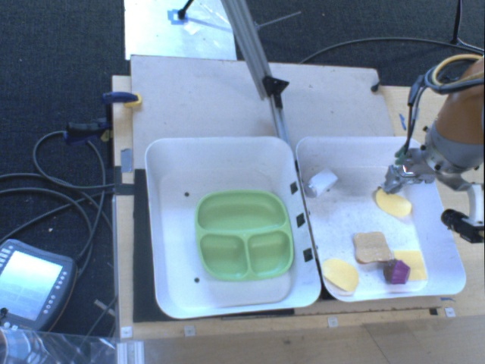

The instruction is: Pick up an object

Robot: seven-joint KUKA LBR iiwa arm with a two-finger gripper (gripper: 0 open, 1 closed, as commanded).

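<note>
Yellow disc (393, 204) lies in the right bin (333, 226) near its far right side, with the gripper (397, 177) touching its upper edge, whether the jaws are clenched or released I cannot tell, toast (370, 246) lying nearer the front.

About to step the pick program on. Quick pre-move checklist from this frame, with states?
1. Pincer over the right bin: ok, it sits by the bin's far right side.
2. Candidate under it: ok, the yellow oval piece lies just below the tip.
3. Finger state: cannot tell, too small and blurred.
4. Contact with that piece: cannot tell; nothing visibly held.
5. Room around the candidate: ok, the white cylinder, tan slice and purple block lie apart from it.
6. Left bin contents: ok, the green divided tray sits well away from the arm.
</note>
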